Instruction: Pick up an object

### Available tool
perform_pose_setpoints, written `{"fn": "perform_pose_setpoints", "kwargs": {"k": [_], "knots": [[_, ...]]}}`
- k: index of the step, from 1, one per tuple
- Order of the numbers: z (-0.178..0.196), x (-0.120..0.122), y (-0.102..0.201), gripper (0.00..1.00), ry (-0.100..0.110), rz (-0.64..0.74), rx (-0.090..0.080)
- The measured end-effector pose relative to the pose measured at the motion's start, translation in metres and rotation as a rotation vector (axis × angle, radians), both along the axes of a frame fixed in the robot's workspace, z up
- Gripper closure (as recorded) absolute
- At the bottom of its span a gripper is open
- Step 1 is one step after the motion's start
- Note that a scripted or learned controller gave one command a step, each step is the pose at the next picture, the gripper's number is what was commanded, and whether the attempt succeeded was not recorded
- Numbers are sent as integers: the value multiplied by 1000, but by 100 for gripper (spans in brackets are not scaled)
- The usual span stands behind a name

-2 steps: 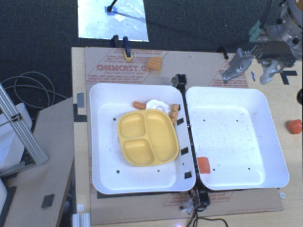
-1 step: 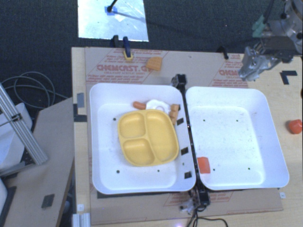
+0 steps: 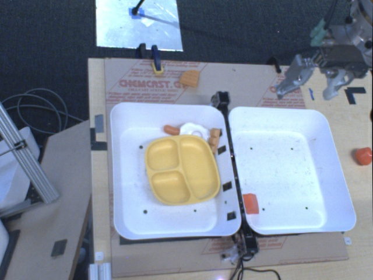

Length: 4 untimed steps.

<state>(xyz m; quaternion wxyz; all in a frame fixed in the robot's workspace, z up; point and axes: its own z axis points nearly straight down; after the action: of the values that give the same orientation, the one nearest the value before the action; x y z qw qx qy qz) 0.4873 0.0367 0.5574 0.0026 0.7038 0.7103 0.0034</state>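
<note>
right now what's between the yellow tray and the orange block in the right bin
In the camera view, the black divider clips where the bins meet lie between the yellow tray and orange block.

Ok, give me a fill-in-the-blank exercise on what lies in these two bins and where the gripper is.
1. The yellow divided plate lies in the ____ bin.
2. The orange block in the right bin sits near its ____ wall.
3. The gripper hangs above the bench beyond the ____ bin's far edge.
4. The plate has ____ compartments.

Missing words: left; left; right; three
</note>
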Motion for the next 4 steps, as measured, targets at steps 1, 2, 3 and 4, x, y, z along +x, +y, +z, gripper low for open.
{"fn": "perform_pose_setpoints", "kwargs": {"k": [1, 2, 3, 4], "knots": [[12, 0, 0, 100, -4, 3, 0], [11, 0, 0, 0, -3, 3, 0], [11, 0, 0, 0, -3, 3, 0], [23, 1, 0, 100, -7, 6, 0]]}}
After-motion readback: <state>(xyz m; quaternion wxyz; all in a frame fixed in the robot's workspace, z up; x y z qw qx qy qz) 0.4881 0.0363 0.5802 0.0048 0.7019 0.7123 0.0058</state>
